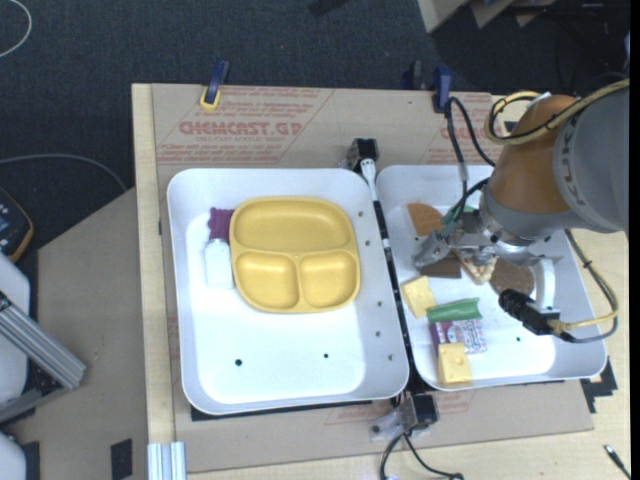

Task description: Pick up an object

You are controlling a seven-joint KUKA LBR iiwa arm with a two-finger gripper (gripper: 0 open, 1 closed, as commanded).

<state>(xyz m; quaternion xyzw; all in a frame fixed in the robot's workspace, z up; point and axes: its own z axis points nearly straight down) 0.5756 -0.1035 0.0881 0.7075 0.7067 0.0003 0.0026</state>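
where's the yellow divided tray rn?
The yellow three-compartment plastic tray sits in the left white bin, toward its far end, with a purple item and a white item against its left edge.

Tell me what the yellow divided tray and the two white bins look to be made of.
The yellow three-compartment tray looks like moulded plastic with a matte finish: even colour, rounded dividers, soft highlights. The shallow white left bin and right bin look like thin formed plastic, smooth and slightly glossy, with rounded corners; this cannot be confirmed.
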